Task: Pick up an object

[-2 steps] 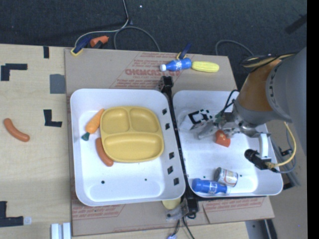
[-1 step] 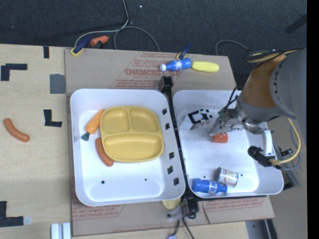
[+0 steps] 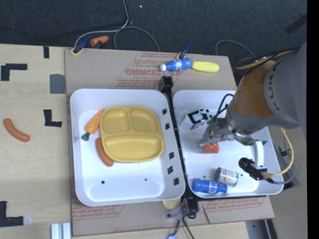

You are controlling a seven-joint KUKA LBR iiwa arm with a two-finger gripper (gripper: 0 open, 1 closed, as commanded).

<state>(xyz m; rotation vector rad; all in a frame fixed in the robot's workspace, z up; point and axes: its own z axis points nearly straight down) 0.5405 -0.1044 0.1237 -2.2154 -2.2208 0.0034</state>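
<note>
My gripper (image 3: 211, 136) is down in the right bin (image 3: 269, 133), near its middle, right over a small red object (image 3: 213, 147) that lies on the bin floor. The red object peeks out just below the gripper, and I cannot tell whether they touch. A small tin can (image 3: 227, 176) and a blue bottle (image 3: 208, 186) lie along that bin's front edge, clear of the gripper.
The left bin (image 3: 89, 183) holds a yellow divided plate (image 3: 132, 134), a carrot (image 3: 92, 123) and a sausage (image 3: 103, 153) beside it. Another sausage (image 3: 16, 130) lies on the bench at far left. A blue and yellow clamp (image 3: 190, 65) sits behind the bins.
</note>
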